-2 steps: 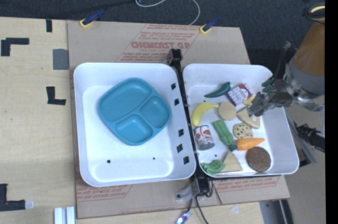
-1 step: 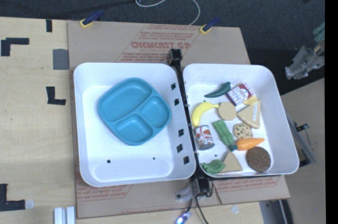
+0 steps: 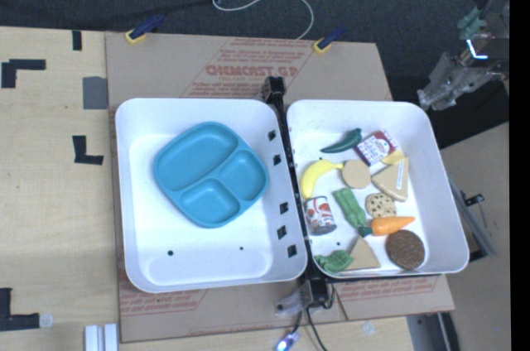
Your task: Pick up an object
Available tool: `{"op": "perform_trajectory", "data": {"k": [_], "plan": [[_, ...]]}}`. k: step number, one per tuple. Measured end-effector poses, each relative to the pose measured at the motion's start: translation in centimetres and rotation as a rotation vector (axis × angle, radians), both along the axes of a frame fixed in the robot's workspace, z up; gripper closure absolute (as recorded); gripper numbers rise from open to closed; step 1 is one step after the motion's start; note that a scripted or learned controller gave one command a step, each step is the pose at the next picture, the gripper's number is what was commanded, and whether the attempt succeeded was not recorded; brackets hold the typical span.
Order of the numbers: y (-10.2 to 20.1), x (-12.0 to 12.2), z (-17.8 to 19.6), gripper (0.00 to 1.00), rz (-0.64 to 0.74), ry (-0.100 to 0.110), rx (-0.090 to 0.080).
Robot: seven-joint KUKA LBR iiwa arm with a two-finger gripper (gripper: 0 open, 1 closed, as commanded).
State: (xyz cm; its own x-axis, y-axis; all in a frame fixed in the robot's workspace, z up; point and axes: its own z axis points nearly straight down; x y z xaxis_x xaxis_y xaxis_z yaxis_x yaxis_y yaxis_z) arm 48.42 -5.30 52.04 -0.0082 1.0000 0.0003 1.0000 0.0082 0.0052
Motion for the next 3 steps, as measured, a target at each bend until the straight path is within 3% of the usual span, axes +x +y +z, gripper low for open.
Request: {"op": "perform_trajectory", "data": {"k": [2, 3], "plan": [[16.5, -0.1, 1.4, 1.00, 0.001, 0.005, 0.001], [16.2, -0.2, -12.6, 1.00, -0.008, 0.023, -0.005]]}}
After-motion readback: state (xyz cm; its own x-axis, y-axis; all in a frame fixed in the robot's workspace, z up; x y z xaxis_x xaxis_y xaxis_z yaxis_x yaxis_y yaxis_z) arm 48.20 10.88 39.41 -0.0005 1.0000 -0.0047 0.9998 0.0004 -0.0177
